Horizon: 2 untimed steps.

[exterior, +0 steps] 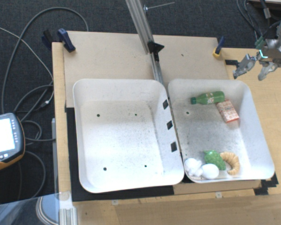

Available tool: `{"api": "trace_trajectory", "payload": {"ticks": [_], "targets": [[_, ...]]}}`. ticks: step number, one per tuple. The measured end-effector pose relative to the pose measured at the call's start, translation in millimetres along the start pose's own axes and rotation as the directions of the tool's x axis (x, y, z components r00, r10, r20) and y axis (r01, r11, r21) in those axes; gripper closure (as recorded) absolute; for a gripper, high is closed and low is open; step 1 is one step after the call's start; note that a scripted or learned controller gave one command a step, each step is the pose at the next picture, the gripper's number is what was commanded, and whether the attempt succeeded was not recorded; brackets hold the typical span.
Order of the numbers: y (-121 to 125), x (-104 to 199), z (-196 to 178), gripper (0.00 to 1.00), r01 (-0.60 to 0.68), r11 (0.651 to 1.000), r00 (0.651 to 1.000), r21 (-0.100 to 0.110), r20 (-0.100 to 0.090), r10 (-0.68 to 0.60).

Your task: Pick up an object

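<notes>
Hanging at the upper right of the frame, the gripper (pixel 254 68) has its two fingers spread apart with nothing between them, above the bench (pixel 107 55) just beyond the far right corner of the right bin (pixel 257 125). Below and to its left, inside that bin near the far wall, a green bottle (pixel 208 98) lies on its side, with a small red and white box (pixel 227 111) touching its right end. At the bin's near edge, toward the lower right of the frame, sits a cluster: a green leafy toy (pixel 215 158), a tan croissant-shaped piece (pixel 231 161) just to its right, and two white rounded objects (pixel 202 168) to its left. The left bin (pixel 84 93) fills the middle of the frame. A handheld pendant (pixel 4 139) rests at the left edge.
</notes>
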<state>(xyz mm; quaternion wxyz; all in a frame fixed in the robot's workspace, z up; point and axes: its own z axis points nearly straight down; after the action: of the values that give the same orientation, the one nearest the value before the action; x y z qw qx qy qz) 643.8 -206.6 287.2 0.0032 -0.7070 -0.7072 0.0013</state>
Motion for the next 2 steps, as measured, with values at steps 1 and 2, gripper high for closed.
{"api": "trace_trajectory", "payload": {"ticks": [1,2], "targets": [[0.7,0.2,-3.2,0.0,0.002,1.0,1.0,-0.004,0.002,-0.002],[-4.9,3.9,40.9,0.0,0.001,1.0,1.0,0.0,0.001,-0.001]]}}
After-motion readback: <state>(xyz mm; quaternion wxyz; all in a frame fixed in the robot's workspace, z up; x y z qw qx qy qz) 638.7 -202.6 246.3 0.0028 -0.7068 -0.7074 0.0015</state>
